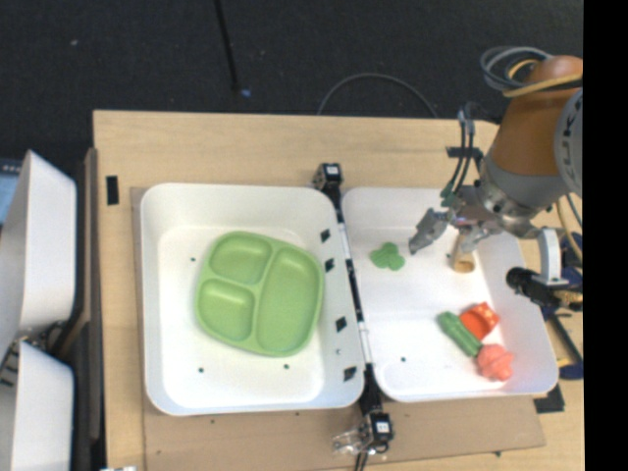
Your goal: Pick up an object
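You are looking down on a tan bench with two shallow white bins side by side. The left bin (157, 263) holds a green divided plate (259, 292) lying flat near its centre. The right bin (412, 361) holds the loose items. The arm (535, 126) enters from the upper right of the frame, and its gripper (446, 243) hangs over the upper part of the right bin with its two fingers spread apart and nothing between them: one dark finger (426, 234) points toward the left of the frame, the other sits by a small tan piece (463, 259), whose nature is too small to tell. The nearest candidate is a small green lump (388, 257), just to the left of the left finger and slightly lower in the frame, apart from it and with clear white floor around it. It looks roundish, with no clear long axis, so finger direction probably matters little. Three more items cluster toward the lower right of the bin: a green stick (457, 333) lying diagonally, a red-orange piece (480, 319) touching it, and a pink piece (496, 362) below. These sit further from the gripper, toward the bottom of the frame, and crowd one another.
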Robot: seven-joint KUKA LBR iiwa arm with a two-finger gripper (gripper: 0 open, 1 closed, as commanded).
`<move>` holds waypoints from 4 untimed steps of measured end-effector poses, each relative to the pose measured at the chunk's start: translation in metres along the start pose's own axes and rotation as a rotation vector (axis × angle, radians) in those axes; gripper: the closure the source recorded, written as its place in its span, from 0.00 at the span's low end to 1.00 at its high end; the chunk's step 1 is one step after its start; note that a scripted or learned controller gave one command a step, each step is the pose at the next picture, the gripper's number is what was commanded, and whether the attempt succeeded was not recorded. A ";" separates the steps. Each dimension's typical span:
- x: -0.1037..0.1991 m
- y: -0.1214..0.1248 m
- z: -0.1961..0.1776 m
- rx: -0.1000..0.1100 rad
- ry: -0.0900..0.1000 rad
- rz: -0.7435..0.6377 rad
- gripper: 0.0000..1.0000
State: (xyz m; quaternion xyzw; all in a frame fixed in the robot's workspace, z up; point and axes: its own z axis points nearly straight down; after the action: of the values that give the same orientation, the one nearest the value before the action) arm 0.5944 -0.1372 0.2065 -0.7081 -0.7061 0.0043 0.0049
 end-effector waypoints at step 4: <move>-0.009 0.001 0.106 -0.013 -0.003 0.001 0.00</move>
State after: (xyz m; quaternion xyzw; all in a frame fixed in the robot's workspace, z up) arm 0.5943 -0.1463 0.1006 -0.7086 -0.7057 0.0009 -0.0007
